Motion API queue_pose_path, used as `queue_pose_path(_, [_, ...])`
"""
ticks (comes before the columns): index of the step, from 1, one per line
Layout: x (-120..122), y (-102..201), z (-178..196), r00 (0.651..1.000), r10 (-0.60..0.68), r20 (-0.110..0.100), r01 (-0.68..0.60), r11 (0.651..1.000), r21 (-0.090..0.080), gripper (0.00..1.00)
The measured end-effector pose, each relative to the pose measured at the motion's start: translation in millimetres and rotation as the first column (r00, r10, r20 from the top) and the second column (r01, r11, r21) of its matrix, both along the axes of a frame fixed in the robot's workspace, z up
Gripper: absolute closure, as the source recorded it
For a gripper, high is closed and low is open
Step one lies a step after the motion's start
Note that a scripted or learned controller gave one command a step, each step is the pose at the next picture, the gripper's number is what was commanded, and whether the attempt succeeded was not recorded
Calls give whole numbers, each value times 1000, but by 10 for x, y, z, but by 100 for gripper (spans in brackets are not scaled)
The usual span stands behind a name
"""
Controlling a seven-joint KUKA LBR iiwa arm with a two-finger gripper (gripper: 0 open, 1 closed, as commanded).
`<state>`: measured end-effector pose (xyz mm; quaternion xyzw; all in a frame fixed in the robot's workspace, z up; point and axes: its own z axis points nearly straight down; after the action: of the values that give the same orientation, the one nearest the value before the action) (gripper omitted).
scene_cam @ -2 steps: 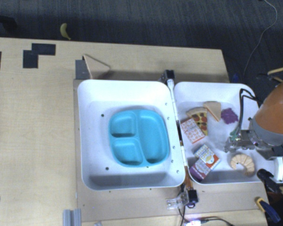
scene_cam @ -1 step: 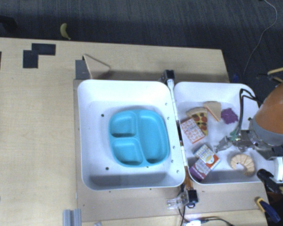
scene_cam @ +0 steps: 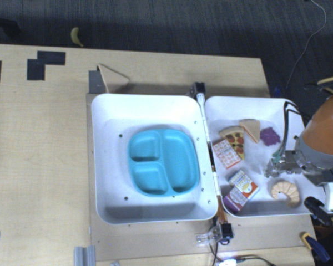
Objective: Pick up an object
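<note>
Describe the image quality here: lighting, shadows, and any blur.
Camera view: soft, even overhead light; the left bin throws a dim shadow along its near inner wall beneath the blue tray; the whole frame is low-resolution and slightly soft, so print on the small cartons is unreadable; the end effector looks smeared at the right bin.

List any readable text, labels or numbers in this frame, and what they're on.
No text can be read.
Red-and-white carton: print too blurred to read.
Small box with orange picture: print too small to read.
Blue tray, pizza slice, purple toy: no markings seen.
</note>
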<state>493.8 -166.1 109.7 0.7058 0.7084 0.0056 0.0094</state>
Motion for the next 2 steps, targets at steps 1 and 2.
queue_pose_path(1, [-1, 0, -1, 1000, 0, 0, 0, 1000, 0, 0])
queue_pose_path(2, [16, 5, 106, 1000, 1, 4, -1, 1000, 0, 100])
